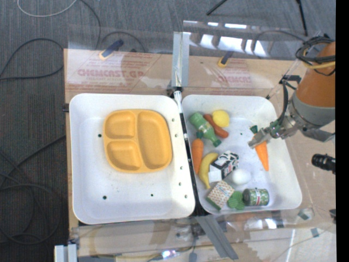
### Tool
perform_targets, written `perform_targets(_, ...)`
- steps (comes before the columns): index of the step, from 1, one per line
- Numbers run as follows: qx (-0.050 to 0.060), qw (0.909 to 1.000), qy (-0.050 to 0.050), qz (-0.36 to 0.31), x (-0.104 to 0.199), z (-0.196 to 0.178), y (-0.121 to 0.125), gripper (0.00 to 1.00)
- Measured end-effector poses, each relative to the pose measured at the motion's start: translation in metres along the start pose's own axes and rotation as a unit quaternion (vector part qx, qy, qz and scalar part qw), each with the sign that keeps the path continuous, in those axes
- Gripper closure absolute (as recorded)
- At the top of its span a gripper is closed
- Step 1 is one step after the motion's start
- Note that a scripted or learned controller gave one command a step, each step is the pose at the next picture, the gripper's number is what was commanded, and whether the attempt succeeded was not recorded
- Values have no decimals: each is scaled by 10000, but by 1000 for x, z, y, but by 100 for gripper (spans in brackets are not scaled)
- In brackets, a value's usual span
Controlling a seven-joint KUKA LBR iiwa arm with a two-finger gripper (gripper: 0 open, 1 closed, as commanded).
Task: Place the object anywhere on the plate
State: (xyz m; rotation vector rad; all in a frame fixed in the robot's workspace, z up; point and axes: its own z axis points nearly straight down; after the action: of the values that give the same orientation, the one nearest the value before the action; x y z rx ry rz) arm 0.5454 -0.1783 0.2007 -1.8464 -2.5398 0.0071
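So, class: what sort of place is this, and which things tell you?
Probably a robotics lab test bench: a robot arm reaches over two white bins, one holding toy food and the other an orange plate, with loose cables on carpet.

Matte orange plate (pixel 137 141), prob. plastic

The bench (pixel 49 162) (covered in brown printed sheeting) bears the left bin (pixel 87 201) and right bin (pixel 283 184) side by side.

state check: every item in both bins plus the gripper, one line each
plate: in left bin, nothing on it
gripper: low over right bin, beside a carrot
carrot: lying flat, apart from pile
green bottle: on its side
can: on its side
banana: flat, in pile
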Motion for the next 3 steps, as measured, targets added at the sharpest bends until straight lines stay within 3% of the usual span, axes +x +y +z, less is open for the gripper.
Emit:
perform_targets(1,0,9935,9,1139,75,-23,42,100)
perform_targets(2,13,9906,4,1365,98,20,32,100)
perform_targets(3,-1,10000,3,-43,149,-16,70,100)
